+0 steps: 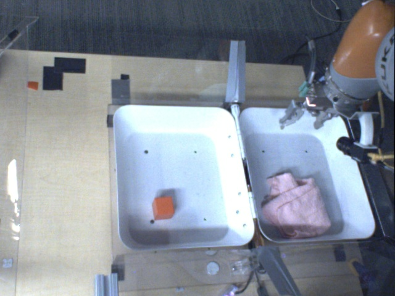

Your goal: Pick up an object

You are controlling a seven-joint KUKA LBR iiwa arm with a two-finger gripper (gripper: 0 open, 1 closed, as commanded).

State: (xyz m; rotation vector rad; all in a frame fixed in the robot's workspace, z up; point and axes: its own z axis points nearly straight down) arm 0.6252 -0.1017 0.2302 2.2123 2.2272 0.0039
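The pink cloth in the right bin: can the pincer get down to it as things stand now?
Probably yes. The pincer hangs over the right bin's far edge, and the pink cloth lies uncovered at the near side, with nothing between them.

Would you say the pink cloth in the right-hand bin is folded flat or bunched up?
Bunched up: the pink cloth lies crumpled with visible folds and ridges in the right bin.

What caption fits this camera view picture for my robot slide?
Gripper hovers open above the right bin holding a pink cloth; orange block sits in left bin.
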